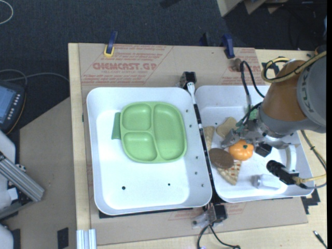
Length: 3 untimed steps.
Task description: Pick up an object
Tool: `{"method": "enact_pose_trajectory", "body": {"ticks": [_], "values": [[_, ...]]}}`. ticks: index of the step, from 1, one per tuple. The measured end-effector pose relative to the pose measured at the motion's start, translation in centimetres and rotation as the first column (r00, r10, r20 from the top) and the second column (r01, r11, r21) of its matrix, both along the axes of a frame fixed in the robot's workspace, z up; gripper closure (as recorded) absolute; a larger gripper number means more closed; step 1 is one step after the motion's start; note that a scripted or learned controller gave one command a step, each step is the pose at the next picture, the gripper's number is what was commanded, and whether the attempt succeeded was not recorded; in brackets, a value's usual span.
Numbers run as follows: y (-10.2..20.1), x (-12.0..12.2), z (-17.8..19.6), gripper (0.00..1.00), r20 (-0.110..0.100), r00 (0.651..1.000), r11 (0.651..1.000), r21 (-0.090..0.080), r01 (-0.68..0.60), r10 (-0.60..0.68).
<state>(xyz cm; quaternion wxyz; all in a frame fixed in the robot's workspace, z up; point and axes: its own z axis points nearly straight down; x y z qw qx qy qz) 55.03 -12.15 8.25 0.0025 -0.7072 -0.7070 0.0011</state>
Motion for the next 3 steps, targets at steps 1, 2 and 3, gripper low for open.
{"method": "enact_pose_trajectory", "body": {"ticks": [1,2,3], "values": [[-0.1,0.1,1.2,1.0,0.005,1.0,1.0,-0.001,0.002,-0.002],[0.3,1.0,6.1,1.0,0.01,1.0,1.0,-0.003,-0.002,0.002],[0.7,1.9,10.8,1.0,0.01,1.0,1.0,-0.003,-0.002,0.002]]}}
